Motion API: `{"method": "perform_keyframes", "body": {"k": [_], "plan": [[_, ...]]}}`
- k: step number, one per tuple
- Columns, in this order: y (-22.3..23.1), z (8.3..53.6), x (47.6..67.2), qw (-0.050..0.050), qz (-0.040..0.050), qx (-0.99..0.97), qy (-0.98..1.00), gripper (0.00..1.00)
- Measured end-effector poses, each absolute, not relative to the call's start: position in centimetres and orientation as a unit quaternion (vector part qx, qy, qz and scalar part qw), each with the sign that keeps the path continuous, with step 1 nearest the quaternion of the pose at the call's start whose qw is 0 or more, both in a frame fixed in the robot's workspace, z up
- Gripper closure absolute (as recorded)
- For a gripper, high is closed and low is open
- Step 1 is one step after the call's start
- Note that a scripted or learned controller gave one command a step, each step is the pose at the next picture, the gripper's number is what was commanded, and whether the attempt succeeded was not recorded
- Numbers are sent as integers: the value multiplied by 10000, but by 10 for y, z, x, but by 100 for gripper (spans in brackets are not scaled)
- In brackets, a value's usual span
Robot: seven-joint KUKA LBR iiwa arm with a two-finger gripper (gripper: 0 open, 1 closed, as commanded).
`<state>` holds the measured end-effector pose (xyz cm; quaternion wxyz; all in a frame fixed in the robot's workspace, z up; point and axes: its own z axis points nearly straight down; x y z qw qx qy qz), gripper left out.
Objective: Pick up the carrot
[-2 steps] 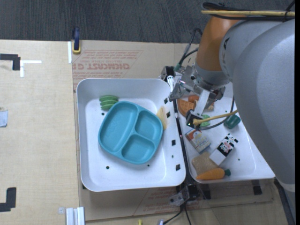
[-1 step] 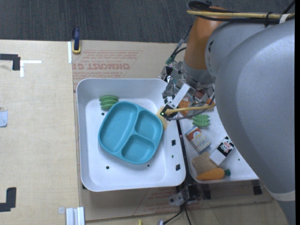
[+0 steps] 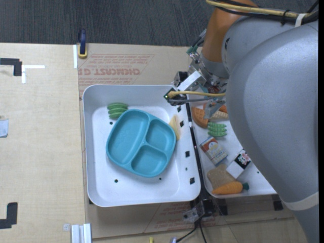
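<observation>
— Two white bins (image 3: pixel 91 151) share the table; where's the carrot (image 3: pixel 228 188)?

— Well below the claw (image 3: pixel 195 99), toward the right bin's near edge (long axis crosswise, green end right).

— Claw gripping anything?

— Cannot tell; it hovers over the bins' divide.

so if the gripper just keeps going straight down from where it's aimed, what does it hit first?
Probably the orange food piece at the back of the right bin, just under the gripper. Depth is unclear from this slant. The carrot lies at that bin's front edge, well off this line.
</observation>
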<state>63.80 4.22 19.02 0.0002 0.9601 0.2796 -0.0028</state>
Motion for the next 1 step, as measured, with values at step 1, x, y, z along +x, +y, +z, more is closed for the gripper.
{"method": "perform_keyframes", "body": {"k": [1], "plan": [[43, 198, 638, 5, -60, 9583, 2856, 100]]}}
